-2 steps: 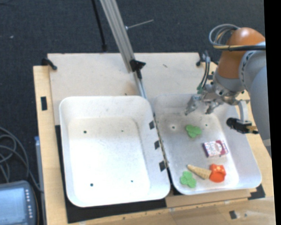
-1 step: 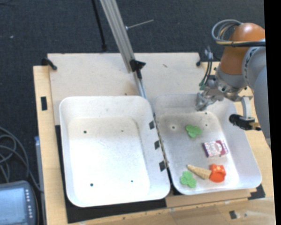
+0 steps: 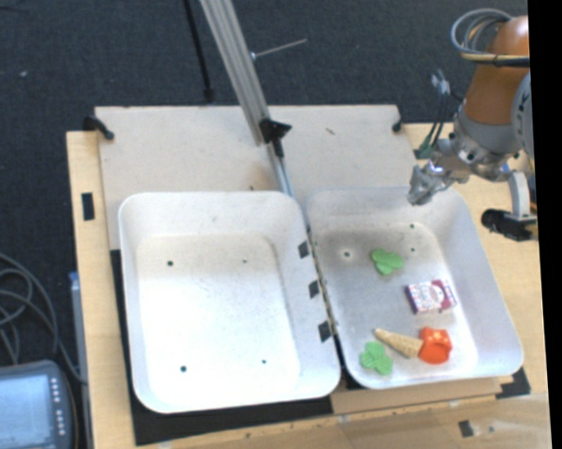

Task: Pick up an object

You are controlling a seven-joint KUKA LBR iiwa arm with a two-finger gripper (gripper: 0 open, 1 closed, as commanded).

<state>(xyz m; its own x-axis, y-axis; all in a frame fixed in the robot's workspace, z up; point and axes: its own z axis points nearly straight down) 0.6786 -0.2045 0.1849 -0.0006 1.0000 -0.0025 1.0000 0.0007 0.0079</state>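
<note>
The right bin (image 3: 471, 256) holds several small things: a green piece (image 3: 387, 261) near its middle, a purple and white packet (image 3: 429, 296), a tan cone (image 3: 396, 342), an orange-red piece (image 3: 436, 346) and a second green piece (image 3: 375, 357) near the front. My gripper (image 3: 422, 189) hangs over the bin's far right corner, well apart from all of them, with nothing seen in it. Its fingers are too small and blurred to read.
The left bin (image 3: 133, 273) lies beside the right one. A slanted metal pole (image 3: 245, 80) rises from between the bins at the back. A screen (image 3: 28, 410) and cables lie off the bench at lower left.
</note>
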